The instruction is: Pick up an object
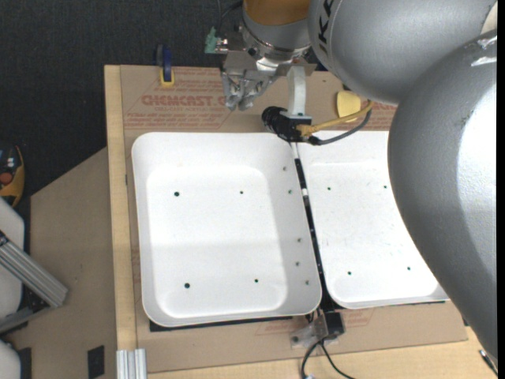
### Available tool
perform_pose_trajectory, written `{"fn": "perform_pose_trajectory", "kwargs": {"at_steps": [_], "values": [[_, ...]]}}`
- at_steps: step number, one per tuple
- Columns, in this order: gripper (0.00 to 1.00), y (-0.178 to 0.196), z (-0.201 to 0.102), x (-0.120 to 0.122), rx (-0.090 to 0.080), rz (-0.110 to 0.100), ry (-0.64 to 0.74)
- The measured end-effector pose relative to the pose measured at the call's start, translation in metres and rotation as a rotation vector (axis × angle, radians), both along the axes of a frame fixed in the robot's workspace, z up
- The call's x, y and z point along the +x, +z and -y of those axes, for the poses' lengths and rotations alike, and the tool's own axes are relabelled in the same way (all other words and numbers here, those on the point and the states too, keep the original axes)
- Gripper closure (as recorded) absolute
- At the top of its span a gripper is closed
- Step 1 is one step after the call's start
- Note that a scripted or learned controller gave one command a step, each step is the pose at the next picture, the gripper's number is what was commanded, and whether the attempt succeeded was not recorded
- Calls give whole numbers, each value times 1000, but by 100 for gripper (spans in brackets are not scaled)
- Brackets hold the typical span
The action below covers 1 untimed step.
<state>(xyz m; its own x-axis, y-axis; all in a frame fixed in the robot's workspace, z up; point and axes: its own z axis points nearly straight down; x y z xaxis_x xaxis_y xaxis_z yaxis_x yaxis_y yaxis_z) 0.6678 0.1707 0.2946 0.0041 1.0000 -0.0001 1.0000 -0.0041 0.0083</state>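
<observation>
My gripper [239,93] hangs over the cardboard just behind the back rim of the left bin [207,142], near that bin's back right corner. I see nothing gripped in it from this angle. The left bin's floor shows bare white with small dark dots. The right bin [359,235] shows the same bare floor where the arm does not cover it. A pale yellow thing [347,103] lies behind the right bin's back rim, partly hidden by the arm.
The grey arm [442,133] covers the right side of the right bin. A blue and yellow clamp [166,65] sits at the bench's back left edge. A small black connector [331,323] with cable lies at the front between the bins.
</observation>
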Motion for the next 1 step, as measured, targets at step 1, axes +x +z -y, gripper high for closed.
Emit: {"fn": "perform_pose_trajectory", "kwargs": {"at_steps": [1], "values": [[100, 48, 95, 0, -3, 1, -6]]}}
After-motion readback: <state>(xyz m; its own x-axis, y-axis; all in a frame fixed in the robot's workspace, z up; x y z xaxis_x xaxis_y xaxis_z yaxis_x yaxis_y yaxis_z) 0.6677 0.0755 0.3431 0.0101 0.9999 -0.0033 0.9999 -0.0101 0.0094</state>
